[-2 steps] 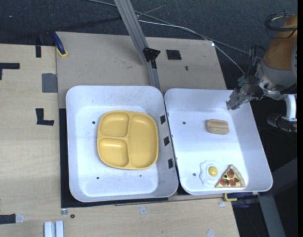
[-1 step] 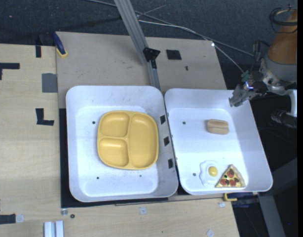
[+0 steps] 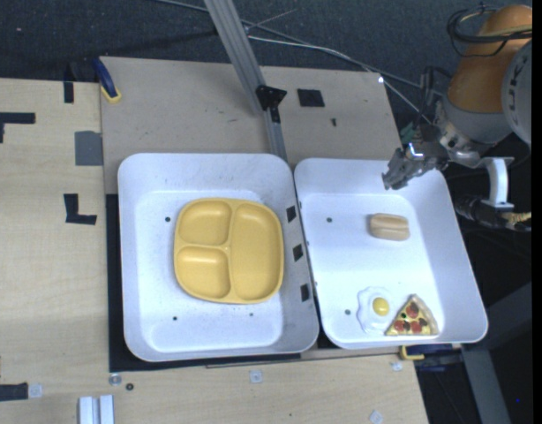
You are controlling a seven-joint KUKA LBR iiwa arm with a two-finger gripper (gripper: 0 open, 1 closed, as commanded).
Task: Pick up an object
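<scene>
In the right bin (image 3: 342,263) lie a tan bread roll (image 3: 389,227), a toy fried egg (image 3: 375,308) and a toy pizza slice (image 3: 411,317); egg and pizza sit together at the bin's near right corner. My gripper (image 3: 400,173) hangs over the bin's far right corner, above and a little right of the bread roll, apart from it. Nothing shows between its fingers.
The left bin (image 3: 147,237) holds a yellow three-compartment plate (image 3: 229,250). A grey metal post (image 3: 244,51) slants up from between the bins at the back. Cables run across the bench's far side. The arm's orange band (image 3: 496,51) is at the upper right.
</scene>
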